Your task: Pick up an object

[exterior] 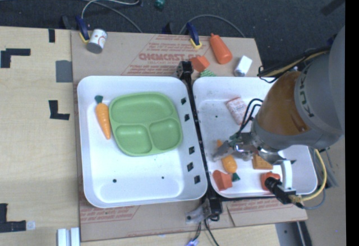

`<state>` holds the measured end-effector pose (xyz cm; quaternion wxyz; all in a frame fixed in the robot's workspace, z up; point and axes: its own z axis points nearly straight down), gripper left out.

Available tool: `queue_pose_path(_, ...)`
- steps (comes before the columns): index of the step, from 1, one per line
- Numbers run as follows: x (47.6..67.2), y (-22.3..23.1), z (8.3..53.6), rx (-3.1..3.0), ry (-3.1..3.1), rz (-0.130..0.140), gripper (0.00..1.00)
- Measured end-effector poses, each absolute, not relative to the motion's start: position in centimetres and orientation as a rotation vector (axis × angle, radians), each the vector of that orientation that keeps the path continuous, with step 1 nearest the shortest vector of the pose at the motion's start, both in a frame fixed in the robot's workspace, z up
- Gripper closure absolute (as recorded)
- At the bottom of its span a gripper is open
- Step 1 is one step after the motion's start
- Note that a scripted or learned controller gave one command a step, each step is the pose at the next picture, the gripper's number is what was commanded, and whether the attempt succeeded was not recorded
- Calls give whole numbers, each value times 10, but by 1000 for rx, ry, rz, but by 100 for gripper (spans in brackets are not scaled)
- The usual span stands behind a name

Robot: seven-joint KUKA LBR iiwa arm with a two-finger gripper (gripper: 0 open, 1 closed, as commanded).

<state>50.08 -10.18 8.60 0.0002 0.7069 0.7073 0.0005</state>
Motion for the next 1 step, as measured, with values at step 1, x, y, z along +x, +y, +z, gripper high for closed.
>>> queue_pose_path(1,502,-102,96,2219,2219,2,100)
